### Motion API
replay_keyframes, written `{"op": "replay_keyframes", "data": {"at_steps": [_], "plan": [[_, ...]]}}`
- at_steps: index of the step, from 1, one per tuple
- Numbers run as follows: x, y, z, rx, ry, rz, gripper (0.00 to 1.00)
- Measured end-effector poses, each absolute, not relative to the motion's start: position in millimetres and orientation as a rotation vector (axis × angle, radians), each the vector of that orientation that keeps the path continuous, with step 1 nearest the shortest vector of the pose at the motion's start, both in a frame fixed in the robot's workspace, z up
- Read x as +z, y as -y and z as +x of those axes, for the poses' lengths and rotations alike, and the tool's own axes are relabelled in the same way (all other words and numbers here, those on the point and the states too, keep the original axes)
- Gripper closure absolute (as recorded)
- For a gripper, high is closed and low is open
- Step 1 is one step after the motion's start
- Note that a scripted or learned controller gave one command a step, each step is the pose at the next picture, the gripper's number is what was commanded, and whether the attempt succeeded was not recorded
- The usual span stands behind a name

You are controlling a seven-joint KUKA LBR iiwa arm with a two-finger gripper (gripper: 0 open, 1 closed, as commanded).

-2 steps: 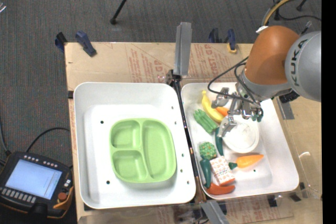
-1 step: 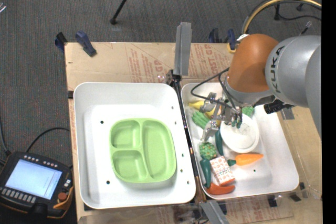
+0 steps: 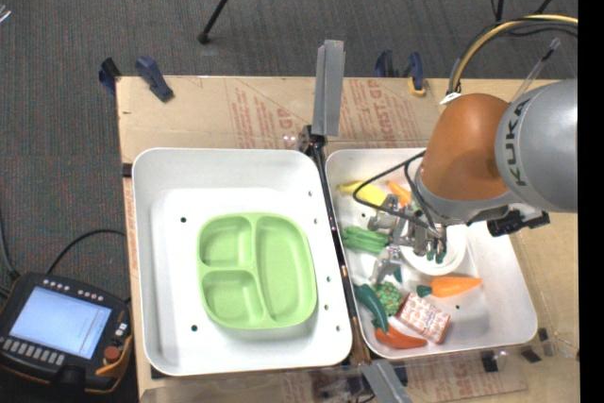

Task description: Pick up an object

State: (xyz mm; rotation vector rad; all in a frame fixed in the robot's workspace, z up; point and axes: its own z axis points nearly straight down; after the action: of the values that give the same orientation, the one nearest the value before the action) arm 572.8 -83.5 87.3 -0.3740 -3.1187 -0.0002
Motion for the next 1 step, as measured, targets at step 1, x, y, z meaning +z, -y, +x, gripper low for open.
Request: {"op": "replay_keyframes", "data": {"at_steps": [1], "plan": [[86.8,81.4,500.7,-0.001,3.094,-0.534,0.0]]}}
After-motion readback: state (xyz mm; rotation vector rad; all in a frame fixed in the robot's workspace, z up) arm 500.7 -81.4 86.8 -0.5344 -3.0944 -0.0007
